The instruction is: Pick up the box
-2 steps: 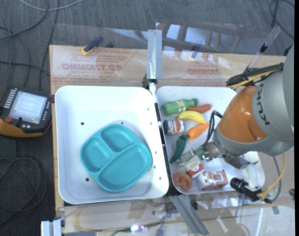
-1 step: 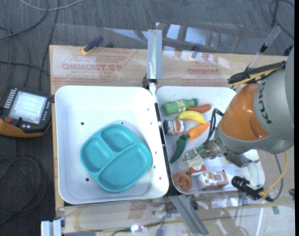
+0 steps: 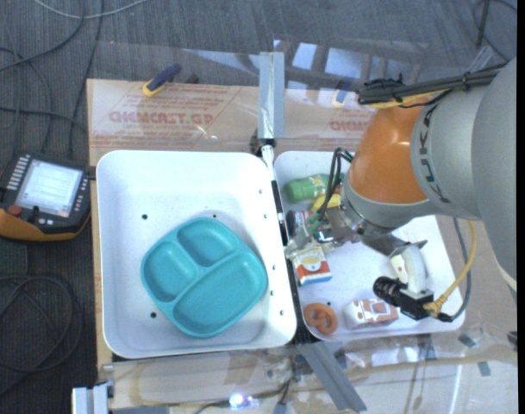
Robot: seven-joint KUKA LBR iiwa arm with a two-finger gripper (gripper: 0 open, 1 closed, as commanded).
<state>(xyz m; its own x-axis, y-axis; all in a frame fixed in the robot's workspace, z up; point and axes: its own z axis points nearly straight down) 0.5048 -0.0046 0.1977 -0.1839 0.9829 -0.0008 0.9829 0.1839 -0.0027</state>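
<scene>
The box (image 3: 313, 271) is small, with red, white and blue print, and lies near the left wall of the right bin (image 3: 434, 231). My gripper (image 3: 305, 234) hangs just above and behind it, close to the divider between the bins. The grey arm with its orange band (image 3: 391, 158) covers the back right of that bin. The gripper's tips are lost in clutter, and nothing shows clearly held in them.
A green bottle (image 3: 311, 186) lies at the back of the right bin. An orange ring (image 3: 321, 317), a red-and-white toy (image 3: 371, 313) and a white item (image 3: 412, 266) sit toward its front. A teal divided plate (image 3: 205, 275) rests in the left bin (image 3: 124, 188).
</scene>
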